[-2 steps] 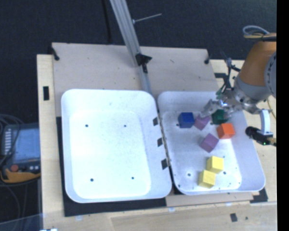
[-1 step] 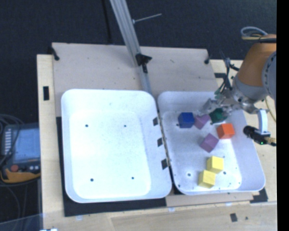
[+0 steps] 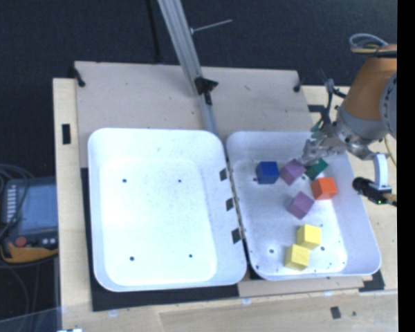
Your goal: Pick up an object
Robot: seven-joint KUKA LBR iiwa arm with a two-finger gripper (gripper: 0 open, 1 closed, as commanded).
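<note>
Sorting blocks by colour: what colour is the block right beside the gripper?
Dark green: the small green block by the gripper, seen in the camera view.

The green block (image 3: 317,169) is mostly hidden beneath the gripper (image 3: 312,151), with just one corner showing beside a purple block (image 3: 292,171). The gripper is too small and blurred to make out its parts. The arm (image 3: 371,102) is cut off at the right, and the tabletop's (image 3: 256,310) front runs past the bottom edge.
</note>
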